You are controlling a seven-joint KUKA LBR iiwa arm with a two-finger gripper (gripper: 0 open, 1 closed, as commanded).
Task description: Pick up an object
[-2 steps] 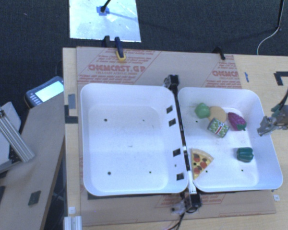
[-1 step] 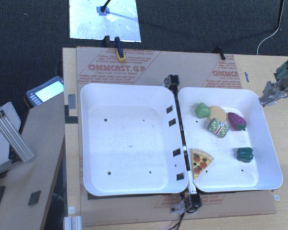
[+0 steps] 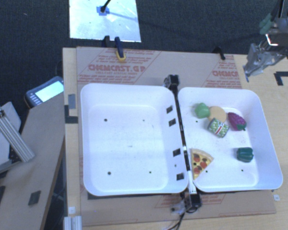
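Hand [image 3: 259, 63] up beyond right bin's [image 3: 266, 128] far corner, touching nothing; opening impossible to tell; toys below.

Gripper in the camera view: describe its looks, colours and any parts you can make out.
The gripper is pale grey metal and angular, with a teal-green piece and a bright glint on the block above it. Thin grey rods rise behind it. Finer detail is too blurred to tell.
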